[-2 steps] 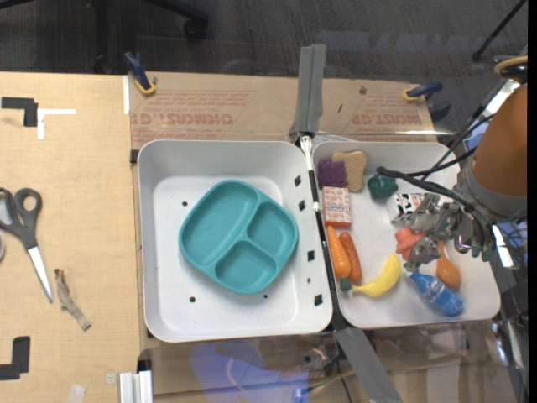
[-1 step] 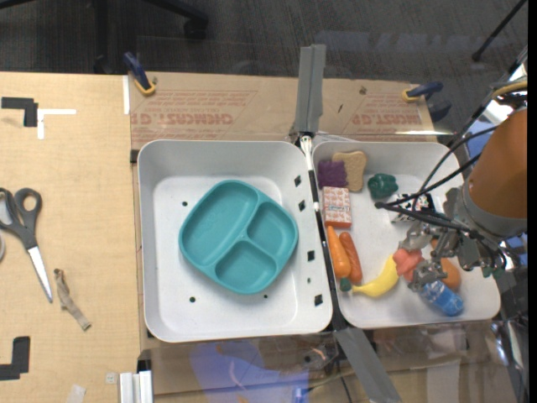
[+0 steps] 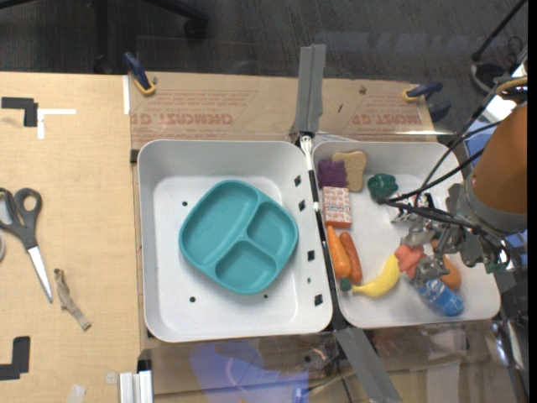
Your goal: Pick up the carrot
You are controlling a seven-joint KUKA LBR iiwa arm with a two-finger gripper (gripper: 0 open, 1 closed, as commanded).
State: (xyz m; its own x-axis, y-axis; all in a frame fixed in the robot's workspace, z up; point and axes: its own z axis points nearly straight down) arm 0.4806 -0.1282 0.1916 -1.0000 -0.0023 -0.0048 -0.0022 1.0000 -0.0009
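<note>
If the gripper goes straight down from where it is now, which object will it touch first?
Probably the reddish toy right under the gripper, though depth is unclear. The carrot lies farther left, beside the banana.

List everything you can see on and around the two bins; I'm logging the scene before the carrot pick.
left bin: 1, white, left of the right bin
divided plate: 1, teal, middle of left bin
right bin: 1, white, beside left bin
carrot: 1, orange, left side of right bin
banana: 1, yellow, right of carrot
small box: 1, red and white, above carrot
grapes: 1 bunch, purple, top left of right bin
bread slice: 1, tan, beside grapes
green item: 1, dark green, upper middle
blue item: 1, lower right
scissors: 1, grey, wooden bench at left
hand: 1, metal, over right bin's right side
</note>
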